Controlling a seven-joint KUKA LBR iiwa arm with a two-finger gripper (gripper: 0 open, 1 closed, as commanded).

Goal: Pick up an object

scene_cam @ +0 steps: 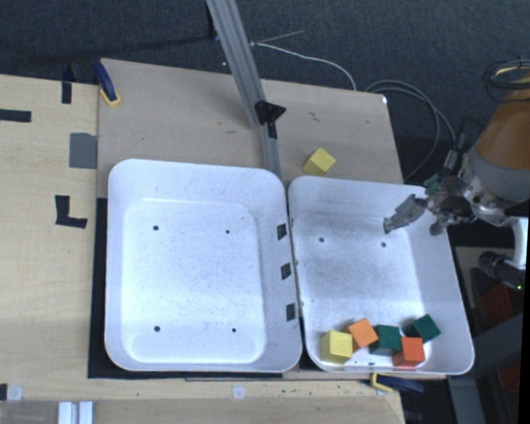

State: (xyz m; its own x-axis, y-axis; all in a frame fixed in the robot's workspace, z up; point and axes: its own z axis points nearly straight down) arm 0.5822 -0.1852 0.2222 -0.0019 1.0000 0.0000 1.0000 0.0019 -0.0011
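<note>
Blocks [378, 339] — right bin's [352, 257] near corner

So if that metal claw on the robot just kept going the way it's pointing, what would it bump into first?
Most likely the bare speckled floor of the right-hand shallow white bin. The two-finger gripper points down and leftward over its upper part, well clear of the coloured blocks in the near corner. Its height is hard to judge from one view.

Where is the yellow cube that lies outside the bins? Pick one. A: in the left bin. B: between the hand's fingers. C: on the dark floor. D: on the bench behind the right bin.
D: the yellow cube sits on the bench just beyond the right bin.
</note>
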